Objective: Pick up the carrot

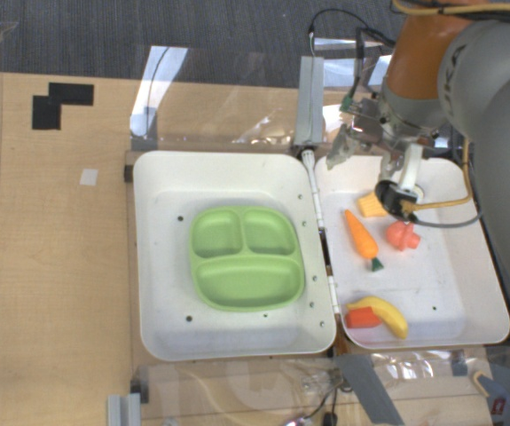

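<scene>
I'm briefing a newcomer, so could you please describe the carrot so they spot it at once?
Look in the right-hand shallow white bin, near its left wall. The orange tapered toy carrot lies between a yellow wedge and a yellow banana. Only it ends in a dark-green stub.

Single KUKA arm (494, 96), grey, entering from the right of the view and occupying its upper right corner; broad final link sloping up and leftward to the orange band (425, 47); wrist (395, 114) directly below the band, turned downward; gripper (341, 149) slanting from the wrist down and to the left, tip lowermost.
</scene>
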Robot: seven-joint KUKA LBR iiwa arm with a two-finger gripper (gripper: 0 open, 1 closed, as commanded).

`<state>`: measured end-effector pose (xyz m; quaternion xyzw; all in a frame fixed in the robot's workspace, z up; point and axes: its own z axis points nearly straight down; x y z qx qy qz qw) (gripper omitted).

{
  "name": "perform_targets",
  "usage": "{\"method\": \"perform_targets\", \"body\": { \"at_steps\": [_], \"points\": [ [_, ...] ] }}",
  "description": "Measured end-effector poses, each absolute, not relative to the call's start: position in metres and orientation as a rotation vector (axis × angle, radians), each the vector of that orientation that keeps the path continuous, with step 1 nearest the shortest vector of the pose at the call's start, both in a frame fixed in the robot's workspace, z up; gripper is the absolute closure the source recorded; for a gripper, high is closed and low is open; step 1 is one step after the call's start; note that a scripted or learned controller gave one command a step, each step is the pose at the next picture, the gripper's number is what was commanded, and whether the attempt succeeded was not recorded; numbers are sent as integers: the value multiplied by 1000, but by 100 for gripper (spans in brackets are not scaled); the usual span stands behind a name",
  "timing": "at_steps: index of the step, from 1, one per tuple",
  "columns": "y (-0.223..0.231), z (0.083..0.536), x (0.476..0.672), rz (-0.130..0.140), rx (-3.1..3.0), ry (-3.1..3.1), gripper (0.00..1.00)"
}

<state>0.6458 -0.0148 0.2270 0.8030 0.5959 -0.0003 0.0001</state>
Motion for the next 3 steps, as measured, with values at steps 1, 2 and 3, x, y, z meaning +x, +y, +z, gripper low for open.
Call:
{"method": "perform_targets", "body": {
  "at_steps": [1,2,3],
  "points": [
    [-13,235,647,-4,2512,1885,100],
    [-13,235,647,-4,2512,1886,0],
    [-13,235,647,-4,2512,1886,0]
  ]
}}
